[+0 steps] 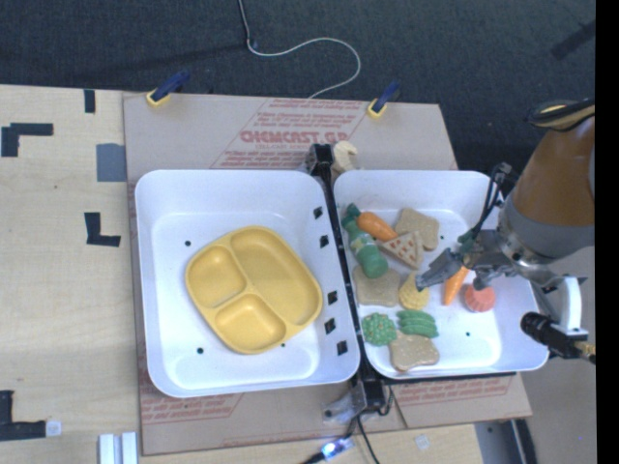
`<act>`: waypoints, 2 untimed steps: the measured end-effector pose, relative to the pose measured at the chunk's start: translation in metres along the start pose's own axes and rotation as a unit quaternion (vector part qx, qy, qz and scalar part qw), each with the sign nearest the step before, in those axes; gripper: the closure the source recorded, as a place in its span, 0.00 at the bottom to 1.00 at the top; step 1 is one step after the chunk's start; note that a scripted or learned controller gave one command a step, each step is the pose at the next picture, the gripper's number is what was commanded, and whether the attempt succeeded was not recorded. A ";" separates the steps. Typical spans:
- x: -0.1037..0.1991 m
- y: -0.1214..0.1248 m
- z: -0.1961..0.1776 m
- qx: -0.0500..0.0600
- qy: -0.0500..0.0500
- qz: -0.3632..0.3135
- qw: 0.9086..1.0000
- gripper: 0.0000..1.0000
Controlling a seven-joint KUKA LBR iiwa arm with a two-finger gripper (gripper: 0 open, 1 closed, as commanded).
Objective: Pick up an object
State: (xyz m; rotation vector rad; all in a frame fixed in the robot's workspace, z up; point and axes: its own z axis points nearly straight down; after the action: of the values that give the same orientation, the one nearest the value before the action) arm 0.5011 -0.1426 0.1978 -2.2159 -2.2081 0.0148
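Camera view, looking down: two white bins side by side. Left bin [164,259] holds one yellow divided plate [253,288], three compartments, nothing in them. Right bin [484,187] holds the toy food and the arm's working end.

Gripper [437,274] sits low over the middle of the right bin, dark fingers angled down-left. Whether they are apart or together I cannot tell (they blur against the clutter). A small orange piece [455,285] lies just beside them, and a yellow round piece [415,296] close below the tip. Nothing visibly between the fingers, so I judge no pick yet.

Doing the step well, my judgement: choose a piece with clear floor around it. The red piece [479,300], near the right side, looks freest. The pieces to the left crowd each other, so a descent there risks pinching two or nudging neighbours. Come straight down and centre on one piece.

Count in the right bin:
- carrot [375,226]: one
- tan bread-like slices: three, upper [417,226], middle [377,289], lower [415,353]
- wedge slice [404,250]: one
- green pieces: about four, some overlapping, count uncertain
- orange, yellow, red small pieces: one each
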 end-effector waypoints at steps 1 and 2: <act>0.000 0.003 -0.007 -0.007 -0.001 -0.002 1.000 0.00; -0.002 0.002 0.057 -0.004 -0.001 -0.002 1.000 0.00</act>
State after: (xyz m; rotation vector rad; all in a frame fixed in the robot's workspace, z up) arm 0.5022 -0.1445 0.1404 -2.2169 -2.2166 0.0068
